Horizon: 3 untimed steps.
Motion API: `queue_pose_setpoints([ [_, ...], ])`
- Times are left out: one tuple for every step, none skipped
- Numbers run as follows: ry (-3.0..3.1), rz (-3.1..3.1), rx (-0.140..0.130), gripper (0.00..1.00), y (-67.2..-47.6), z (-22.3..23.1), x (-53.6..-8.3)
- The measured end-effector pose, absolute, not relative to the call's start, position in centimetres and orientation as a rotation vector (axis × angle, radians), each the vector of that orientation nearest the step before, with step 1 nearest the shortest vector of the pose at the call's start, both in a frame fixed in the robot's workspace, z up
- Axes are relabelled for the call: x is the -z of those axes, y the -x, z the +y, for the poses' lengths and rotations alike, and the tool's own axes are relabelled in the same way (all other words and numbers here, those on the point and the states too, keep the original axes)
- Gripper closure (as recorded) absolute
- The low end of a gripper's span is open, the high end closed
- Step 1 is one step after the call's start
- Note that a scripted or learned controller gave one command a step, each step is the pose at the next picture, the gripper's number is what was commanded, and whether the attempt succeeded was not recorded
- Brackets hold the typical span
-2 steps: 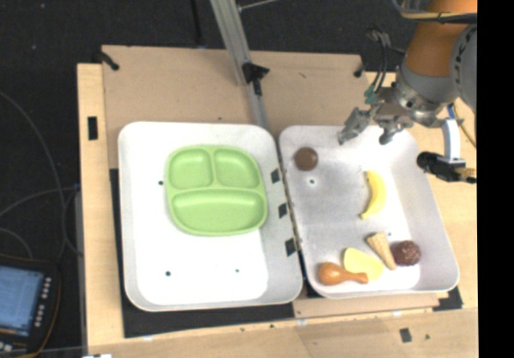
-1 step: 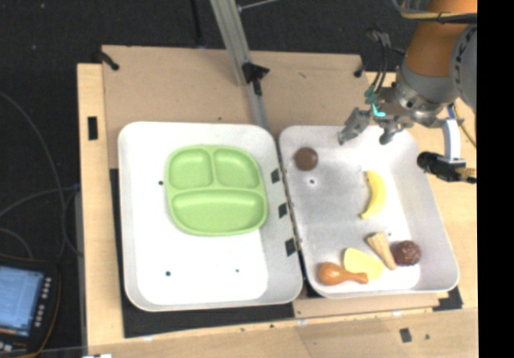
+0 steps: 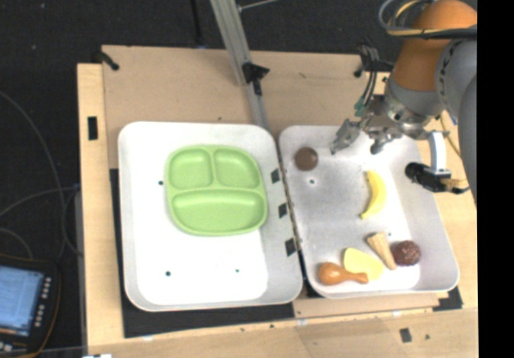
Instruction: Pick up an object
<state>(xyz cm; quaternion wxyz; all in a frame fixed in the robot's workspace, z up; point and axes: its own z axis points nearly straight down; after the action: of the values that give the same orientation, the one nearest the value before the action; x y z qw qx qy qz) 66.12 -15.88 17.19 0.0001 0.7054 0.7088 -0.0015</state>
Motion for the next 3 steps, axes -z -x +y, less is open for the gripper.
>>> queue_pose_setpoints([
  [-2.217, 2.228, 0.006, 0.00, -66.9, -15.5, -12.3],
  [-2.215, 2.226, 0.005, 0.00, -66.9, -15.6, -10.0],
  [-2.208, 2.226, 0.002, 1.00, -67.0, -15.7, -11.4],
])
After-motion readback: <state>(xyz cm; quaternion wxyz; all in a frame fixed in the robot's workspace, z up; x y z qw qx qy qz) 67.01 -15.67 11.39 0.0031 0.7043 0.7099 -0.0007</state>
